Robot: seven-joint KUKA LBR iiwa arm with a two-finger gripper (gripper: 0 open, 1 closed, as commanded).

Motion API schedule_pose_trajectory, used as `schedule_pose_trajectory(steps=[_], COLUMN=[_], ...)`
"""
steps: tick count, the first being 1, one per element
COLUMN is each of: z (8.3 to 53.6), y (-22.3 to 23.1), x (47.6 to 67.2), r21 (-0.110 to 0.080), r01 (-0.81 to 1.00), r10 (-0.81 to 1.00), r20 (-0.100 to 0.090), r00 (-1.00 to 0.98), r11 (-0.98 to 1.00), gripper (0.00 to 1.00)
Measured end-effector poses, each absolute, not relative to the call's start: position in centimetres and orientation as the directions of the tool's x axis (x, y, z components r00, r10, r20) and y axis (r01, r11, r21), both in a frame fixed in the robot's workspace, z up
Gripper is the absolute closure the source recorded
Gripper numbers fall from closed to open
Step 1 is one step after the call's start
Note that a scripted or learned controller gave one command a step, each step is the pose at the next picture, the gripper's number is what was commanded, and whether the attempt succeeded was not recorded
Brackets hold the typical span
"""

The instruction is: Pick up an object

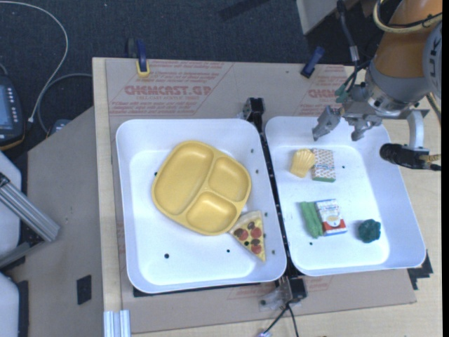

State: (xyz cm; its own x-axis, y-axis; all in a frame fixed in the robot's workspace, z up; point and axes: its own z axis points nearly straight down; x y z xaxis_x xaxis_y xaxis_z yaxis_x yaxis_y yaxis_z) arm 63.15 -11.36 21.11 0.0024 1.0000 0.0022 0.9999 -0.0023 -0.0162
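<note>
The jaws of the grey two-finger gripper (344,123) are seen spread wide and empty just above the small patterned cardboard box (323,165) in the right white bin (400,188), judged light, stiff, best pinched across its narrow sides.

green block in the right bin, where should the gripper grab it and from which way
Grip the green block across its narrow width, near mid-length, coming straight down from above. It lies flat and elongated, running roughly up and down the view. Its right side sits against the small carton, so one finger has little room there; its left side faces bare bin floor. The gripper hangs open above the bin's far edge.
</note>
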Motion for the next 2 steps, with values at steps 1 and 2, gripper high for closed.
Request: schedule_pose_trajectory(steps=[1, 2], z=[22.0, 16.1], y=[-11.3, -12.0], x=[63.4, 63.9], r21=[-0.001, -0.006], r01=[1.0, 1.0], r10=[1.0, 1.0], r20=[0.001, 0.001], r00=[0.0, 0.001], r11=[0.0, -0.001], gripper=[0.0, 0.0])
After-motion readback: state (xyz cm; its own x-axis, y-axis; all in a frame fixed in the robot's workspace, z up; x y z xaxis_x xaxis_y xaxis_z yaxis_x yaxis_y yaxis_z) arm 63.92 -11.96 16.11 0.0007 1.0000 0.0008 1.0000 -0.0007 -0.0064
